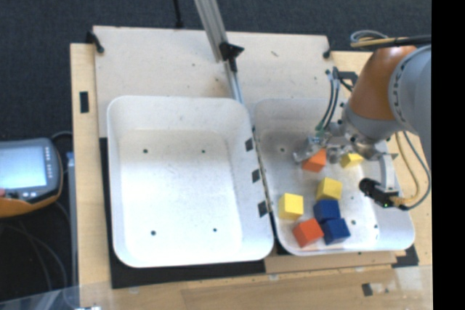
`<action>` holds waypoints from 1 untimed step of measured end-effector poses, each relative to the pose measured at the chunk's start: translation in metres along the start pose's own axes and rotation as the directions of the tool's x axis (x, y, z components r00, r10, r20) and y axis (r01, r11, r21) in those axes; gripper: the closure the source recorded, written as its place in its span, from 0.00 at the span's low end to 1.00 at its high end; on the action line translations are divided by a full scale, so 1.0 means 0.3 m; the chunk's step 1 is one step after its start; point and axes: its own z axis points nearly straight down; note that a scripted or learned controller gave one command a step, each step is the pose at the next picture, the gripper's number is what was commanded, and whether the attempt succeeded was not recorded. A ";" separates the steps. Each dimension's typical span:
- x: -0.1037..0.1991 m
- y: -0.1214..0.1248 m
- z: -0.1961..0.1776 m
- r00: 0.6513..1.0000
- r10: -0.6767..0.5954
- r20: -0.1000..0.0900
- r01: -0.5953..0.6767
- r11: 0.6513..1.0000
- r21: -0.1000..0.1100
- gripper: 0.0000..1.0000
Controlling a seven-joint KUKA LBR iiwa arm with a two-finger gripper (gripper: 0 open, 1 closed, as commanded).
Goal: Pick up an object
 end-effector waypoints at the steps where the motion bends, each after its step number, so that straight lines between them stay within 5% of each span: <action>1: 0.007 0.007 -0.034 1.000 0.001 -0.002 -0.001 1.000 -0.004 1.00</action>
